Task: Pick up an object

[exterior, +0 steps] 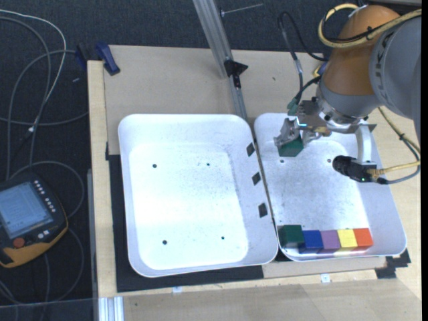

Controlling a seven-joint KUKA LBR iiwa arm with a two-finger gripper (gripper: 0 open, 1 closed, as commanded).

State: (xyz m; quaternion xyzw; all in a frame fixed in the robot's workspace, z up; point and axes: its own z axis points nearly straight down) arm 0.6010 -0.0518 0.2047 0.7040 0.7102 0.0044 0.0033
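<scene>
Fingers [291, 139] grasping a green block [291, 148] above the right bin [381, 209]

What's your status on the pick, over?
Tool shut on green block, raised over right bin. Five blocks lined along bin's near wall. Nothing in the way.

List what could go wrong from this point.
The gripper hangs over the right bin's upper left corner with a dark green block at its tip; if the hold is shallow, the block may drop. It sits near the bin wall, so a descent might clip the rim.
</scene>
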